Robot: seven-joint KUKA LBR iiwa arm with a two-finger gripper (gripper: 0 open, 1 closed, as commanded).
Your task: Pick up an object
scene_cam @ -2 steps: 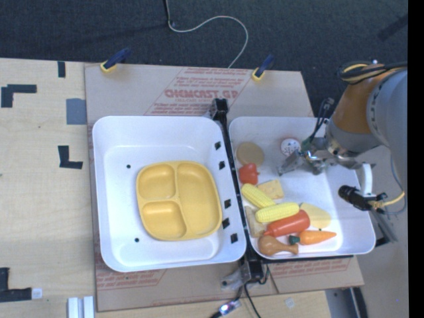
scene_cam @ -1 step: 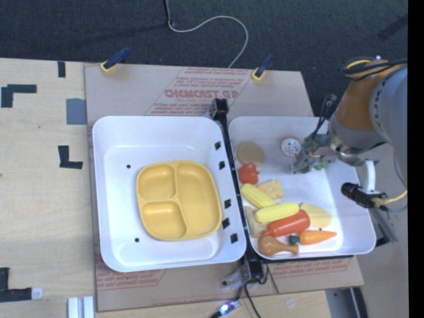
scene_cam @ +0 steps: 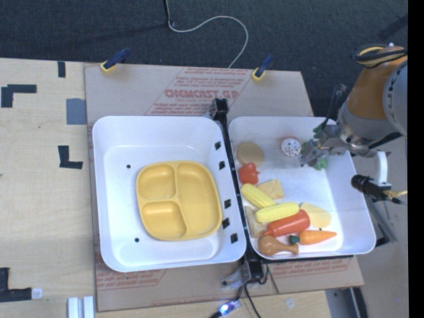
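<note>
Our gripper (scene_cam: pixel 317 152) hangs low by the right bin's (scene_cam: pixel 344 244) far right corner, width unclear. Toy food crowds the near side; we should drop on the round pink-speckled toy (scene_cam: pixel 290 147) just beside it.

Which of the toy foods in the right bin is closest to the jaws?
The small round pinkish speckled piece, lying apart near the bin's far wall beside the gripper; the others lie farther off.

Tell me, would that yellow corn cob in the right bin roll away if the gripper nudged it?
Probably. The corn cob is rounded and long, so a push across its length could roll it. It lies against a red pepper and other toy food, which may stop it. It looks like stiff, light plastic, though that is a guess.
</note>
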